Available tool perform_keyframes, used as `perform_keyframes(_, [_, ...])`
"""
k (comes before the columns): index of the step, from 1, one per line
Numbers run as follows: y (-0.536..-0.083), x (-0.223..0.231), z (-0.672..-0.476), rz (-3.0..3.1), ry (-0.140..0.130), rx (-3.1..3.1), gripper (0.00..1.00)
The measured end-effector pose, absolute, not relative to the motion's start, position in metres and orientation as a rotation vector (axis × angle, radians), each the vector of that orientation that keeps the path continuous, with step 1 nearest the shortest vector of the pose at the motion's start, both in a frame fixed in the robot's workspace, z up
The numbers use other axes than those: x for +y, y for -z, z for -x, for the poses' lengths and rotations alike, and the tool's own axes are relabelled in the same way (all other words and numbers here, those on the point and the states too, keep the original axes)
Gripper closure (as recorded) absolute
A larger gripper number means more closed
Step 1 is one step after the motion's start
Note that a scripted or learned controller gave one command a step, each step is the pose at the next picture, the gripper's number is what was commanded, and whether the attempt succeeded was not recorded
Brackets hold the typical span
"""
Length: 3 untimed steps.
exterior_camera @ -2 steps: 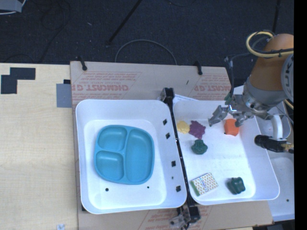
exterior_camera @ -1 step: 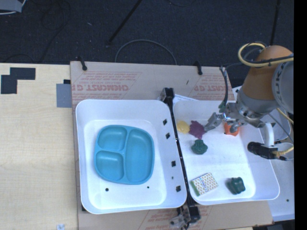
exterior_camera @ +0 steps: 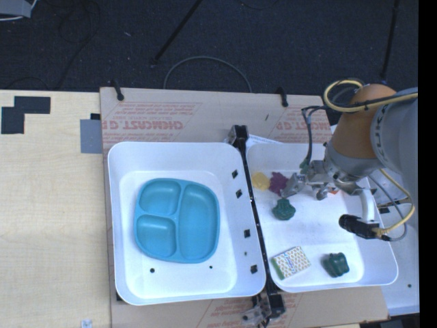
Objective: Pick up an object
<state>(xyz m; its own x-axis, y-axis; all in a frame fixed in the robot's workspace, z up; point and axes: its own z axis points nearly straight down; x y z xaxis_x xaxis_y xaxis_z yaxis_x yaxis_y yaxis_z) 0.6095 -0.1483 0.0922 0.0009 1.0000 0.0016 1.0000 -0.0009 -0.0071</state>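
Hovering beside a lumpy purple toy, the metal end effector has an unclear grip state.

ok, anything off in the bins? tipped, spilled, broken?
Nothing stands out. The blue divided tray lies flat in the left bin. In the right bin, the small objects lie loose and apart, and the gripper sits by the purple one.

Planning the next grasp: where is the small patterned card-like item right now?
In the camera view, the patterned card lies in the right bin, near its front edge, left of the dark green object and below the teal lump.
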Motion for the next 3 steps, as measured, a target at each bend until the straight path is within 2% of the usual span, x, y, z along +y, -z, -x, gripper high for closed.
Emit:
perform_keyframes(1, [-0.105,-0.15,-0.61,2.223,-0.004,-2.215,1.0])
perform_keyframes(3, [-0.203,-0.148,-0.594,2.231,0.001,-2.214,1.0])
